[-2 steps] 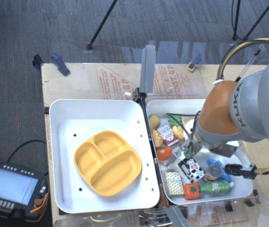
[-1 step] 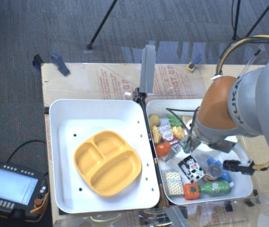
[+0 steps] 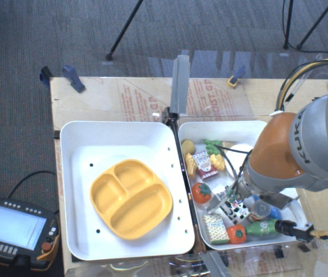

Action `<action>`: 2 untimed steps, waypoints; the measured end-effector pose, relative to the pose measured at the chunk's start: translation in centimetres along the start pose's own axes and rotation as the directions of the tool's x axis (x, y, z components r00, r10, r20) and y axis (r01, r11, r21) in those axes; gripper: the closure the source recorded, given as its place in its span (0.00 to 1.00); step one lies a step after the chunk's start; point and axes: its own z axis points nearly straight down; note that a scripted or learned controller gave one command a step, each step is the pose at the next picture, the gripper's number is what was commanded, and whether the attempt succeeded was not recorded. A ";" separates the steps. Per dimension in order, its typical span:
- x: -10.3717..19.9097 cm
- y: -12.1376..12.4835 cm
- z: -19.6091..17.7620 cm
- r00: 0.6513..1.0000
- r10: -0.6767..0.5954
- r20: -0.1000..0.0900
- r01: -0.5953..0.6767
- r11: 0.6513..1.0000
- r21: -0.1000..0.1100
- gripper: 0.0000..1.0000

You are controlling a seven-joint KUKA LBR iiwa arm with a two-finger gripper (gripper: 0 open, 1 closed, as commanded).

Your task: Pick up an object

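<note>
While the arm (image 3: 294,152) reaches in from the right, its gripper (image 3: 231,199) sits low over the middle of the right bin (image 3: 250,124), among the small items there; whether the fingers are spread or closed cannot be told, and no item is seen between them

Count of receptacles: two white bins on the bench (image 3: 123,97). The left bin (image 3: 77,154) carries one yellow divided plate (image 3: 130,198) with three compartments.

Count of items in the right bin, as far as visible:
- one red tomato (image 3: 201,193), near the left wall
- one checkered packet (image 3: 215,227), at the front
- one green bottle (image 3: 265,229), lying flat at the front, long axis running left to right, its orange end (image 3: 237,234) pointing left
- one yellow piece (image 3: 188,148) and one green piece (image 3: 213,147), at the back
- one red and white carton (image 3: 205,165), between them and the tomato

One handheld controller (image 3: 15,229) lies on the floor at lower left
</note>
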 end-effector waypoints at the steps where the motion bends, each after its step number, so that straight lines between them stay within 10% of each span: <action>1: 0.0 0.0 -0.9 1.000 -0.006 -0.002 0.006 1.000 0.002 1.00; 2: 3.9 4.3 -13.1 0.997 0.071 0.003 -0.071 0.997 -0.008 1.00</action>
